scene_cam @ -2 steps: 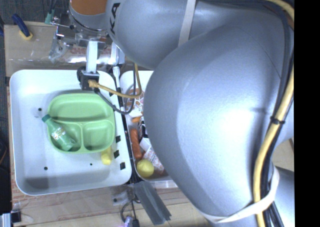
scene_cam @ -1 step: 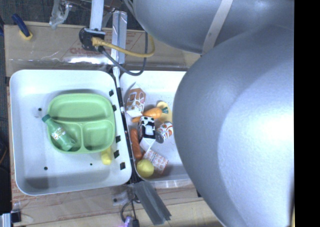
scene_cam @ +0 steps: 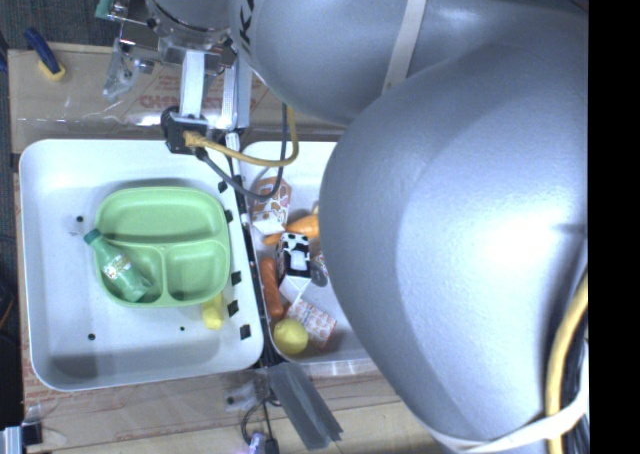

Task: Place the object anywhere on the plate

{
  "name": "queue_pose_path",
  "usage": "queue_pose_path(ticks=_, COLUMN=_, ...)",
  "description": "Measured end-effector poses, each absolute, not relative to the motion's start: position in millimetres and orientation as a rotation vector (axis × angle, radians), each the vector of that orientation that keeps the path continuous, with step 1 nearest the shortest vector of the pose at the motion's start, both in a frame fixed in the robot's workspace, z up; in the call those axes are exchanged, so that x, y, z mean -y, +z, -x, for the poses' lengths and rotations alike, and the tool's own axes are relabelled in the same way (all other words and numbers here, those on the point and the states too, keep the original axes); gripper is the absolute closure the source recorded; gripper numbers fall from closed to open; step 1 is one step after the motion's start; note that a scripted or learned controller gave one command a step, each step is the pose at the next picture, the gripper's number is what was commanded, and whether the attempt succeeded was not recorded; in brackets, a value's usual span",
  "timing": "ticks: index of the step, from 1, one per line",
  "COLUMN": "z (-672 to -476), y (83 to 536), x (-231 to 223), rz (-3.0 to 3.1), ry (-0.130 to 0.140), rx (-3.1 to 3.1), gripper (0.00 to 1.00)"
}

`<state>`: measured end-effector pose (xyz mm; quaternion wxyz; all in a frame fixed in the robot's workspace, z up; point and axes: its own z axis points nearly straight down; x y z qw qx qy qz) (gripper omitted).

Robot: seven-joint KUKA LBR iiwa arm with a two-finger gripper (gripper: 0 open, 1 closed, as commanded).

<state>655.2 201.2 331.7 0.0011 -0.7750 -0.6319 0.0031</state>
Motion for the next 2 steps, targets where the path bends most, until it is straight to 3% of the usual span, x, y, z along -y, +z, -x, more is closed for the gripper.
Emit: queue_pose_path(ticks=2, z=-655.6, y=276.5, x=-162.0, rz=2.362, ry=0.006, rx=2.068, gripper=0.00)
